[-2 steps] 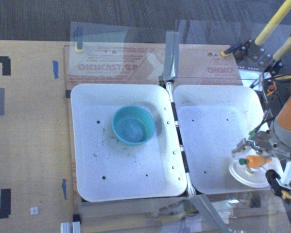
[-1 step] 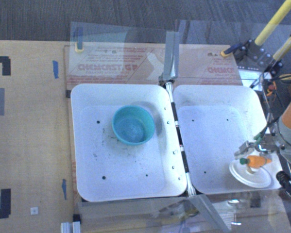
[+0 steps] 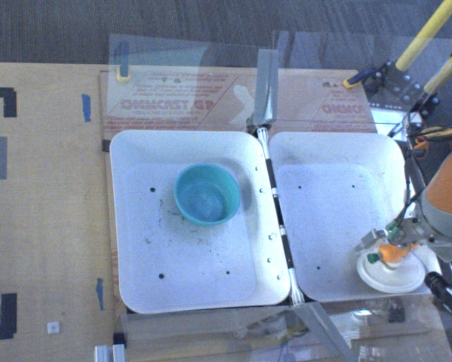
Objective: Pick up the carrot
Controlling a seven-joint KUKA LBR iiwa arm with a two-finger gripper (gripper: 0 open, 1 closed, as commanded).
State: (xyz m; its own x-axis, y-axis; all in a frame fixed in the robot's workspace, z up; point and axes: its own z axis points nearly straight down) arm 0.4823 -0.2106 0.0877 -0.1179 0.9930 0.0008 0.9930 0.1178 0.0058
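**Carrot at the lower right corner, under the arm's jaws**

Where the right bin [image 3: 339, 225] curves toward its lower right corner, a small white plate [image 3: 392, 276] rests partly over the bin's rim, and the carrot [image 3: 395, 253] sits on top of it: an orange piece with a green tip pointing left. The gripper [image 3: 398, 240] is directly over the carrot, reaching in from the right edge of the frame, with the arm's orange band [image 3: 446, 187] and grey wrist just above and to the right of it. The jaws appear to touch or straddle the carrot, but the view is too small and cluttered there to tell whether they are wide, narrow, or actually clamped on it.

The left bin [image 3: 135, 262] holds a teal bowl [image 3: 206, 194], upright, in its upper middle part, well apart from the carrot. A metal strip runs between the two bins. Both bins rest on a pale wooden worktop [image 3: 44, 202], which carries blue tape marks and black corner marks at the left of the frame. Yellow bars [image 3: 429, 29] slant across the upper right corner.
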